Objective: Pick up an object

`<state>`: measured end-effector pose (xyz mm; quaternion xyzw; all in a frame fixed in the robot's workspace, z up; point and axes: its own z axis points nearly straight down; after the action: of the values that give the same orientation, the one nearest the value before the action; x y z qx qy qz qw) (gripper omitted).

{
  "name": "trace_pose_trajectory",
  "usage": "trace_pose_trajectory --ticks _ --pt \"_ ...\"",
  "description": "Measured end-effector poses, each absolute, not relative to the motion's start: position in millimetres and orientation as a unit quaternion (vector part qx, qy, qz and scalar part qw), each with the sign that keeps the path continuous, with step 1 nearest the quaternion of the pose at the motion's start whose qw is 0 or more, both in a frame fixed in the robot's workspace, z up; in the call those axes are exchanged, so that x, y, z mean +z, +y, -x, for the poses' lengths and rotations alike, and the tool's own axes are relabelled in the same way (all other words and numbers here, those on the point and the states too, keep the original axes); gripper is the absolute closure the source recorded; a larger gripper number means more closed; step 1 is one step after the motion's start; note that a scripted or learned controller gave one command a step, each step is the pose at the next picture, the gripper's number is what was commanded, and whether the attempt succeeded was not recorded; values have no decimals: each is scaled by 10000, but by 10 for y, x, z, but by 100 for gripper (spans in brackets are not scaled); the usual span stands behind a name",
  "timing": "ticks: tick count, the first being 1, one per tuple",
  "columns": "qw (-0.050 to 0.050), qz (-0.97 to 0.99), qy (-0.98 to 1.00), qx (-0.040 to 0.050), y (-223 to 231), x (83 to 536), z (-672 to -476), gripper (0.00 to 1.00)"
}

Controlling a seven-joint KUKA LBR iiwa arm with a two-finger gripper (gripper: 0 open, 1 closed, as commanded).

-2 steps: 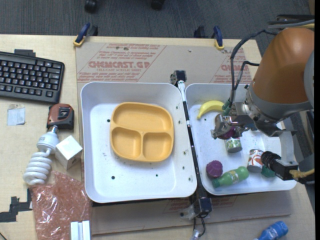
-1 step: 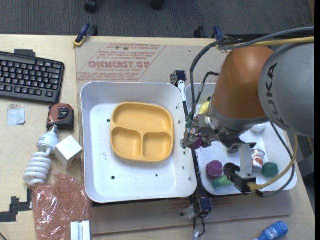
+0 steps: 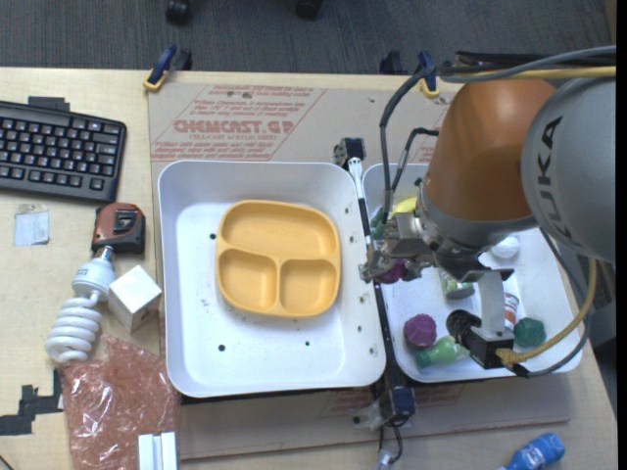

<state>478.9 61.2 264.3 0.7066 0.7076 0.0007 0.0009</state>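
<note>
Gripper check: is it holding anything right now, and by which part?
Cannot tell. The gripper sits low at the right bin's left wall, its tips hidden among clutter.

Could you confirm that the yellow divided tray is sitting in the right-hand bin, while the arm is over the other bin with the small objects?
Not quite: the camera view shows the yellow divided tray lying in the left bin, not the right one. The rest holds: the arm is over the right bin, which has the small objects, such as a purple piece and a green piece.
</note>
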Motion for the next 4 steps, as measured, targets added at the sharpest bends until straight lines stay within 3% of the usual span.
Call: trace_pose_trajectory --ticks 1,2,3,4 --pt "9 -7075 7067 -1 455 2595 -5418 100" --pt "7 -7070 7072 -5 146 2662 -6191 100" --pt "1 -7077 7065 -6 -19 2796 -4934 100" --pt "-1 -7066 7076 -7 105 2711 -5000 100"
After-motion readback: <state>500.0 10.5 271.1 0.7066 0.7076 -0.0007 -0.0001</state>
